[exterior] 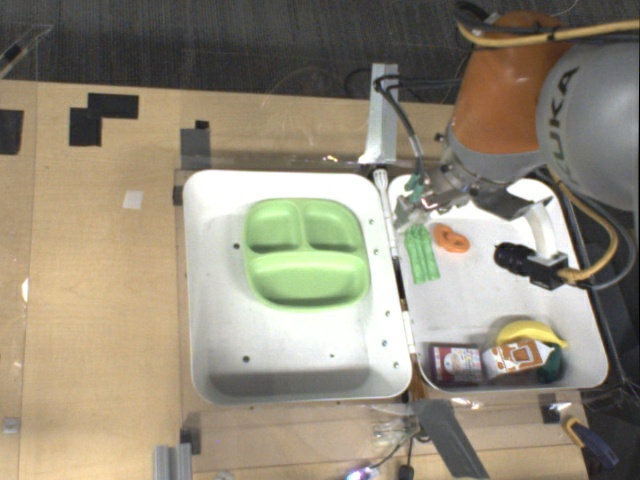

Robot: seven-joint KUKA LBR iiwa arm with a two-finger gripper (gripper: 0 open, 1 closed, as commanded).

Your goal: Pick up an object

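Observation:
My gripper (413, 206) hangs low over the far left corner of the right bin (580, 313), under the orange-banded wrist. Just in front of it lies a green ridged piece (422, 256), flat on the bin floor. A small orange round thing (451, 240) sits right beside that piece. A yellow banana (531, 332) lies near the bin's front right, and below it rests a dark red and brown bottle (478, 362) on its side. The view shows nothing held in the gripper.
The left bin (215, 358) holds a green divided plate (304, 251) near its middle. A raised wall (392, 288) separates the two bins. Black cabling and a connector (528, 261) hang from the arm over the right bin. A dark green object (554, 367) sits at the front right corner.

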